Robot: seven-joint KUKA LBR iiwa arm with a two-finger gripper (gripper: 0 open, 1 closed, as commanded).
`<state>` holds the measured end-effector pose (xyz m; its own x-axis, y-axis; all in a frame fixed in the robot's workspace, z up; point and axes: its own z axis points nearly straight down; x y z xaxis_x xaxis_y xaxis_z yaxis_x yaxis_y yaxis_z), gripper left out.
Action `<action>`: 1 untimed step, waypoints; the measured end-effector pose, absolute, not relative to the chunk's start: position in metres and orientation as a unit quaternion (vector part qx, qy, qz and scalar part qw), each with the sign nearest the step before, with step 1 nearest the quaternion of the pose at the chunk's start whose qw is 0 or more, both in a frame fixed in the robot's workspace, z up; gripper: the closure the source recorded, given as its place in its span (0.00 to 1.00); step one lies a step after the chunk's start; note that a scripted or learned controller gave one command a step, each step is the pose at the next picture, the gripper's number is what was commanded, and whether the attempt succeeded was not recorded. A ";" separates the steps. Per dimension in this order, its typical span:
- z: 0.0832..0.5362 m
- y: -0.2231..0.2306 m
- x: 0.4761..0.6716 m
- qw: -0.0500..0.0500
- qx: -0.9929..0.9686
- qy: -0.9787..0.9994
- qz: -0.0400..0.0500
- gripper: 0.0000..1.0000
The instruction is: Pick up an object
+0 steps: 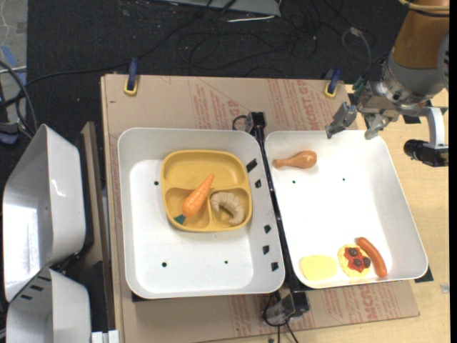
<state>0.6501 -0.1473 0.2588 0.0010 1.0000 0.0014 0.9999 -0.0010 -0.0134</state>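
Camera view: gripper (355,123) sits over the far rim of the right bin (400,191), near its back corner. The two fingers (339,125) are spread, with nothing between them. So this reads as the approach step; no grasp yet.

Candidates in the right bin: a toy chicken drumstick (296,161) lies near the far-left part of the bin floor, just inside from the gripper and apart from everything else. Along the near edge are a yellow flat disc (318,266), a small pizza piece (354,261) touching or nearly touching it, and a sausage (373,256) right against the pizza.

Left bin (136,213): a yellow divided plate (207,164) holds a carrot (198,196) lying across the divider and a shrimp (229,207) in the right compartment.

My read: the drumstick is the easiest target, being nearest and isolated. Next move needs a shift left and toward the camera over the drumstick's thick end, fingers aligned across its narrow width, then descend and close. The near-edge cluster looks riskier: pieces are flat and crowded, so a pinch may catch two or slip.
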 end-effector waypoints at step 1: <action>0.267 -0.147 0.652 0.000 -0.707 -0.708 0.000 0.00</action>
